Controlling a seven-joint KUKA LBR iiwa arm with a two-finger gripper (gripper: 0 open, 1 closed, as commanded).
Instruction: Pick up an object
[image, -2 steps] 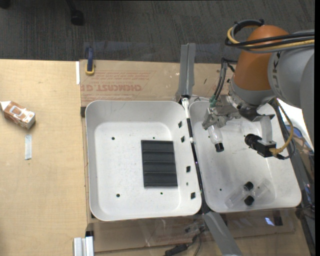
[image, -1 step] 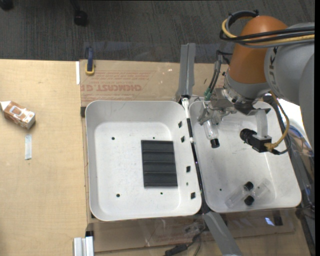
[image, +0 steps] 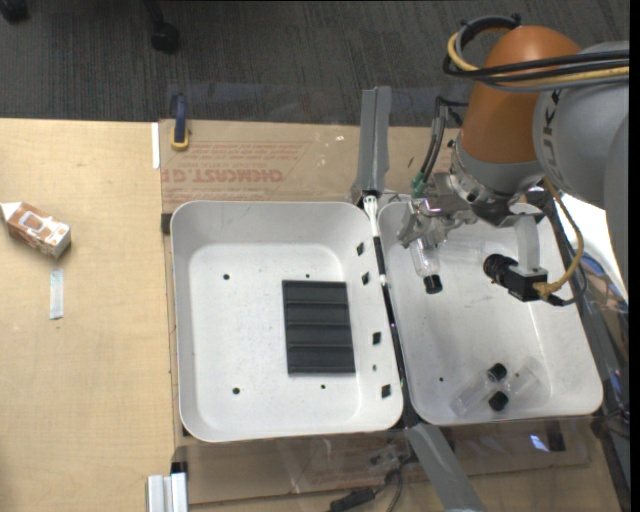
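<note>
Here the grey arm's end effector (image: 428, 262) hangs over the upper left of the right shallow white bin (image: 575, 395) with a small clear plastic vial with a black cap (image: 427, 266) seemingly pinched between its fingers, cap downward, presumably lifted clear of the bin floor.

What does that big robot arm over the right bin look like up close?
The arm is smooth light grey with a rounded, glossy orange band above the wrist. Black and yellow cables loop over the orange part, and thinner wires run down to the metal pincer. A small black part with a cable hangs beside it.
</note>
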